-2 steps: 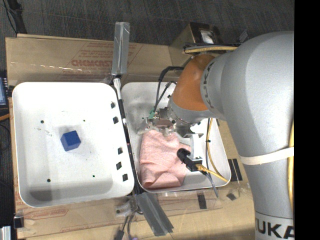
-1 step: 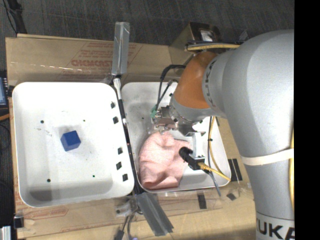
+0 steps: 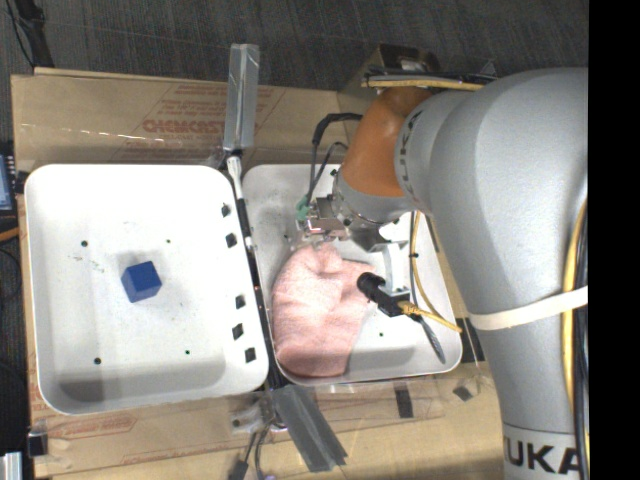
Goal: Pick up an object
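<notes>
Right bin, pink cloth under the end effector: pick in hand.

Item: pink cloth (image 3: 315, 310), soft and crumpled, lying in the right bin (image 3: 262, 193) against its left wall and reaching to its near edge. Item: blue cube (image 3: 141, 280), alone in the left bin (image 3: 60, 183), well apart from the arm. End effector (image 3: 322, 226): set low at the cloth's far end, apparently touching it; I cannot tell its state from this slant. My judgement: I would press down into a raised fold, not the flat part, pinch fully, then lift slowly and straight, watching that the cloth comes clear of the bin wall.
</notes>
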{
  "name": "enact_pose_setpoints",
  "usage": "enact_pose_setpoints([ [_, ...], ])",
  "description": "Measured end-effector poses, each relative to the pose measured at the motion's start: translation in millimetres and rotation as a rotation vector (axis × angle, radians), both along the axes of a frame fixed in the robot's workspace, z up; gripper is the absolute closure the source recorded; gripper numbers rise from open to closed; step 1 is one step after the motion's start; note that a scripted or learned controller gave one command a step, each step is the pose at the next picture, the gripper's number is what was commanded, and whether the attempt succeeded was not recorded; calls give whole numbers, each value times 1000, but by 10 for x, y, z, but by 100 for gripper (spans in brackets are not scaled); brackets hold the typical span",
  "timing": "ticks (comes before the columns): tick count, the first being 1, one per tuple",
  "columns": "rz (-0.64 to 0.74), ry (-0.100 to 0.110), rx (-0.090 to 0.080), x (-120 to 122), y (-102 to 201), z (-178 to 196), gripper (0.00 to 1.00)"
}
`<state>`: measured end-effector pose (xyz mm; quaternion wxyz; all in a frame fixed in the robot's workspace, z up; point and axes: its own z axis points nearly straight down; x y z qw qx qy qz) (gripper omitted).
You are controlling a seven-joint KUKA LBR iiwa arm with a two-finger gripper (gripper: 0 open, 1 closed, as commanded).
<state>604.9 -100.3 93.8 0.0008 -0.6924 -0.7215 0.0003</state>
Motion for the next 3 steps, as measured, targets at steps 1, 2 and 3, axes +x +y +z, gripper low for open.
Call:
enact_pose_setpoints([
  [1,274,0,0,129,357,1516,100],
  [2,219,1,-1,302,549,1809,100],
  [3,204,4,-1,512,338,1079,100],
])
